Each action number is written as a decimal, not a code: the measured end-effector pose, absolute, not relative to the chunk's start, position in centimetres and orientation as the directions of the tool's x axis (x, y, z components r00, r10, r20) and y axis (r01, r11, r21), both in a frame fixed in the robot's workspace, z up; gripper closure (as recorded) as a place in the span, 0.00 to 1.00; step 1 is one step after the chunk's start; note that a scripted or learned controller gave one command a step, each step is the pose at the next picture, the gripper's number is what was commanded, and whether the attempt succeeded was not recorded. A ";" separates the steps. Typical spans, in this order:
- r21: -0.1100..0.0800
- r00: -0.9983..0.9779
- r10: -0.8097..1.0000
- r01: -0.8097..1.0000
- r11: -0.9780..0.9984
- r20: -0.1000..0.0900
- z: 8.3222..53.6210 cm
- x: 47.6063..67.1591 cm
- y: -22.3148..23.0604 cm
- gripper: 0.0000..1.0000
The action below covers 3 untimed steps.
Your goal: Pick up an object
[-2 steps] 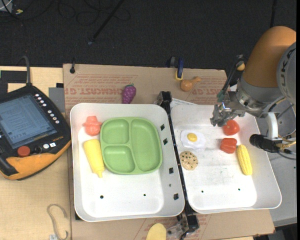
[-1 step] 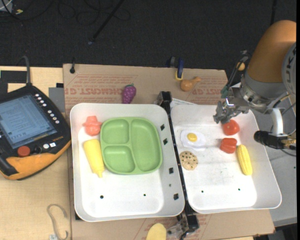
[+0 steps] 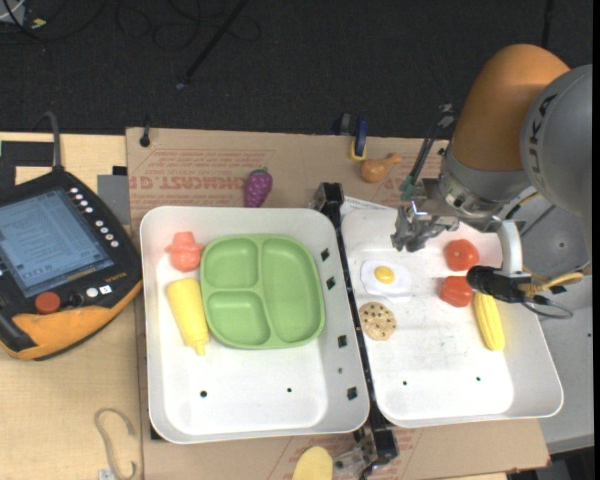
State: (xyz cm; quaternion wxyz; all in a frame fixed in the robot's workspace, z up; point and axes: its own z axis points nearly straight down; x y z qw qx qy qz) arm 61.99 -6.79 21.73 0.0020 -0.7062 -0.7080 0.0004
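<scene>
From above I see my gripper (image 3: 412,236) hanging over the far edge of the right bin (image 3: 540,393); I cannot tell its jaw state. Below it, near that bin's left wall, lie a fried egg (image 3: 384,276) and a cookie (image 3: 378,320), the likeliest picks. Two tomatoes (image 3: 461,254) and corn (image 3: 488,320) sit toward the right wall. The left bin (image 3: 240,408) holds a green divided plate (image 3: 260,292), probably only clutter.
</scene>
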 end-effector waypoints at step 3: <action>-0.004 -0.003 1.000 1.000 0.003 0.002 21.6 62.1 8.7 1.00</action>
